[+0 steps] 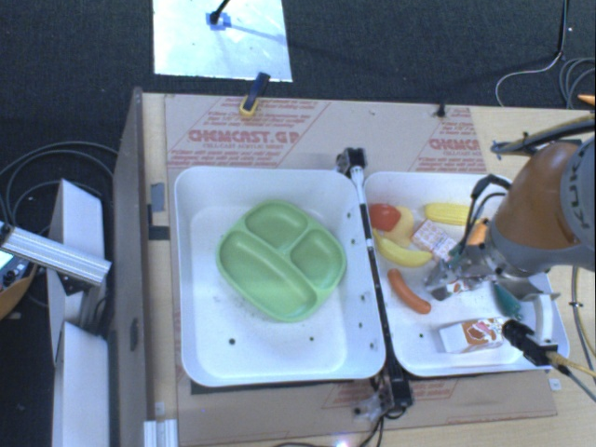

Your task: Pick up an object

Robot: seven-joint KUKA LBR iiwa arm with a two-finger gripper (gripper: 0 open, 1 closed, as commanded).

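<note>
We note two white bins side by side on the table (279, 124). The left bin (200, 250) holds a green divided plate (281, 259), lying flat near its middle. The right bin (410, 352) holds the small items: a red tomato-like piece (384, 216) near the top left, a corn cob (447, 214) to its right, a yellow banana (400, 251) below them, a red-and-white packet (433, 237) between banana and corn, an orange-red sausage (408, 291) lower down, and a small white carton (472, 334) near the bottom edge.

The arm (549, 208) reaches in from the right, low over the right bin. Its gripper (453, 273) sits just right of the sausage and just below the packet (metal parts blur together there). We cannot tell whether the jaws are spread or pressed together, and we see nothing clearly between them. The sausage lies just beside the gripper, to its lower left; the carton lies apart, below it.
</note>
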